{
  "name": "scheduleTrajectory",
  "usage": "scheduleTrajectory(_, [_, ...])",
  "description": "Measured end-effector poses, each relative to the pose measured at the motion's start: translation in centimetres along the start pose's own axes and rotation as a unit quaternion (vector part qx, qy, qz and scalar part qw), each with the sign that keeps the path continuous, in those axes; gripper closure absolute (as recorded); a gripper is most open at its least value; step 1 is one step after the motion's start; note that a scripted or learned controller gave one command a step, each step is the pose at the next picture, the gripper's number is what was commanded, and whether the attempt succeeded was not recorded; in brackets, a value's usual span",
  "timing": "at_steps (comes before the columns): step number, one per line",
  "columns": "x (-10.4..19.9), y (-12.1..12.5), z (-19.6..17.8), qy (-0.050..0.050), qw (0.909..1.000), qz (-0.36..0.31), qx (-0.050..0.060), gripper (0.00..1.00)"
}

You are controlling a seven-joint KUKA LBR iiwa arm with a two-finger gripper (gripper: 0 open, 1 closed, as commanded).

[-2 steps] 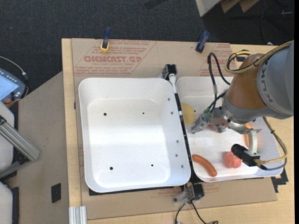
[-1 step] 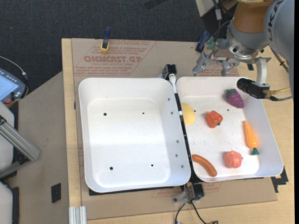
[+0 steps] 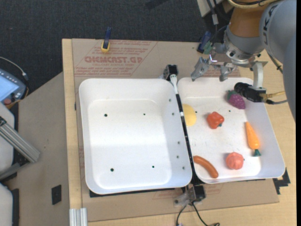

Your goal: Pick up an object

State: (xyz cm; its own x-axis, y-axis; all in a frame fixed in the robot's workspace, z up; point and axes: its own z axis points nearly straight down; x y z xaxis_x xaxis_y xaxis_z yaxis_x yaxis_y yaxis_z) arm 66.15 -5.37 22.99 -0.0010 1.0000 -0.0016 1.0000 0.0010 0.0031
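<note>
The arm hangs over the far edge of the right bin (image 3: 277, 166), and its gripper (image 3: 211, 72) is spread wide with nothing between the fingers. Below it the toys sit scattered in that bin: a purple grape bunch (image 3: 237, 100) at the far side, a red pepper (image 3: 215, 120) near the middle, a carrot (image 3: 252, 136) by the right wall, a strawberry (image 3: 234, 160) and a sausage (image 3: 205, 166) at the near edge, a yellow lemon (image 3: 189, 115) against the divider.
</note>
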Motion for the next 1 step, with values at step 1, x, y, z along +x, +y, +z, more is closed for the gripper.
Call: scheduleTrajectory(1, [-1.15,0.56,-0.53,0.0,1.0,0.001,-0.001,0.0])
